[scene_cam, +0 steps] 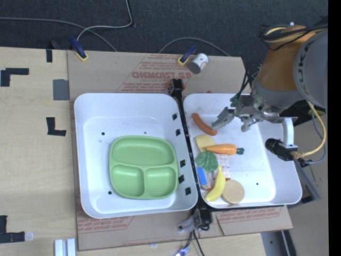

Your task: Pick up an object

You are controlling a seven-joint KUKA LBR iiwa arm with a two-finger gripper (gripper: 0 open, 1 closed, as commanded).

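The right bin [266, 164] holds several toy foods along its left side: a sausage [203, 124], a yellow block [204, 142], an orange carrot [222, 149], a green leafy piece [207, 160], a banana [216, 184] and a tan round cookie [233, 191]. My gripper [235, 120] hangs over the upper middle of the right bin, just right of the sausage and above the carrot. Its two fingers [222, 120] stand apart with nothing between them, so it is open.
The left bin [93, 143] holds a green divided plate [144, 167]. A black clip strip [184, 143] runs between the bins. A small grey cylinder [197, 63] and yellow-blue clamps [78, 49] lie on the cardboard behind the bins. Bare floor shows in the right bin's right half.
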